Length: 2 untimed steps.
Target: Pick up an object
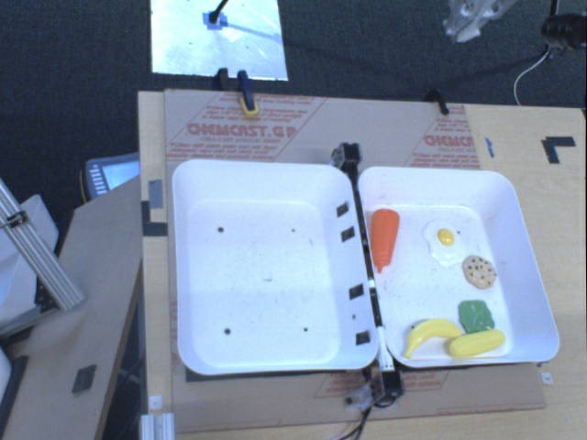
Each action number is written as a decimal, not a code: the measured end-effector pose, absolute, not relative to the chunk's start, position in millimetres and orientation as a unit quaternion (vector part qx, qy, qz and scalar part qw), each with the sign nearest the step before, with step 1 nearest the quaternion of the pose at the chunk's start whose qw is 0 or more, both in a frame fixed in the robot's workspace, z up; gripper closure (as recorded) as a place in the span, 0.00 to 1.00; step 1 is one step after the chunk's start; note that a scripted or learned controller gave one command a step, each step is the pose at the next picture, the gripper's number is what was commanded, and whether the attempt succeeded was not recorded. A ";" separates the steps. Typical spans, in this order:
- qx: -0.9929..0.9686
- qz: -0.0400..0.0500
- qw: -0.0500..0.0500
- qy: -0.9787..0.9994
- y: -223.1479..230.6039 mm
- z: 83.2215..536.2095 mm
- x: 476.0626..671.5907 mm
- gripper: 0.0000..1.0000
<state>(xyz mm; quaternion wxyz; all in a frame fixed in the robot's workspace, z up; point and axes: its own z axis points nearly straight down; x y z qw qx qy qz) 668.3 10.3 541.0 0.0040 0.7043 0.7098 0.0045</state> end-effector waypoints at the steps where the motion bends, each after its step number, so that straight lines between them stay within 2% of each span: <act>1: 0.705 0.001 0.001 0.709 13.1 535.6 668.3 1.00; 2: 0.705 0.001 0.001 0.709 20.2 535.6 668.3 1.00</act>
